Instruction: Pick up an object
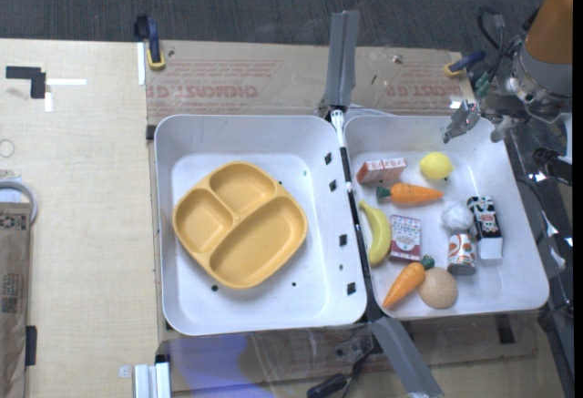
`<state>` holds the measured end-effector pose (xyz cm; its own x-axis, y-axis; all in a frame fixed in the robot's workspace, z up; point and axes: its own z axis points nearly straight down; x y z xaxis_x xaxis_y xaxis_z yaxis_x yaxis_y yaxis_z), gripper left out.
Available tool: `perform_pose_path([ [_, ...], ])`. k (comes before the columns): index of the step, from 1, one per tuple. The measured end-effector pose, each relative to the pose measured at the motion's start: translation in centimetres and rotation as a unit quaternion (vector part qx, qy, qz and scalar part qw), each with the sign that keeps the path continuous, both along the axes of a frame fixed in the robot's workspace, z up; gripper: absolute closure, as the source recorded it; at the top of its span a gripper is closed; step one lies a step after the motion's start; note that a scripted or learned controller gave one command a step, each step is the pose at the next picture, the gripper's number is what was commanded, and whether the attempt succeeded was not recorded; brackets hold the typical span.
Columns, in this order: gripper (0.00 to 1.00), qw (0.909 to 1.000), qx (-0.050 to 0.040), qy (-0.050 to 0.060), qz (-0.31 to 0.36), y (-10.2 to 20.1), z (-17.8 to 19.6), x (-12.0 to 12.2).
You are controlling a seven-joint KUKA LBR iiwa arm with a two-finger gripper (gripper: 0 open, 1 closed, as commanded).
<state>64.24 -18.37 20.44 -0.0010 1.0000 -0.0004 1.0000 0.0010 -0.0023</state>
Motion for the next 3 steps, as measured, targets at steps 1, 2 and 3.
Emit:
perform_pose_path([
  [1,0.0,1.0,0.0,-0.001,0.005,2.6,-11.3,-1.4],
  [2,1.0,1.0,-0.0002,0.0,0.005,2.5,-10.4,-1.4],
  [3,1.0,0.9981,-0.0003,-0.001,-0.062,4.3,-6.8,-1.0],
])
